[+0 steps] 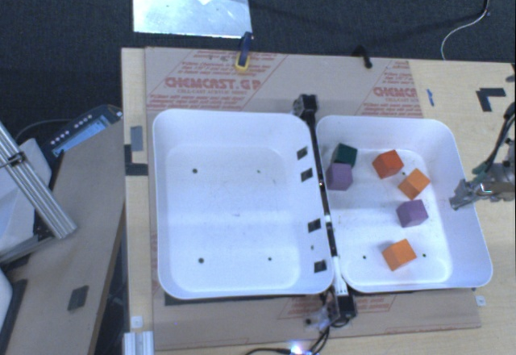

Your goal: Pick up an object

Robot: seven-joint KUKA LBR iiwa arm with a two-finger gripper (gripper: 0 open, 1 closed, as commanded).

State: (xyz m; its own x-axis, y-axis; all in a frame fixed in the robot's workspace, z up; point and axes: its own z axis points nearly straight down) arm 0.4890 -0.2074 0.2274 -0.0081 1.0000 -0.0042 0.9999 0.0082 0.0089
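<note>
The gripper (461, 198) was at the far right of the camera view, about halfway down the picture, and its metal tip pointed to the left. Behind it only a small part of the grey arm (504, 160) was visible, entering from the right edge. The picture was too small there to tell more about its pose.

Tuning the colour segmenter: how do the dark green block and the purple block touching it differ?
The dark green block is teal-dark; the purple block beside it is pale violet. Green lies nearer the right bin's far wall, purple just nearer the camera, by the divider. Both are small cubes of similar size in that bin.
</note>
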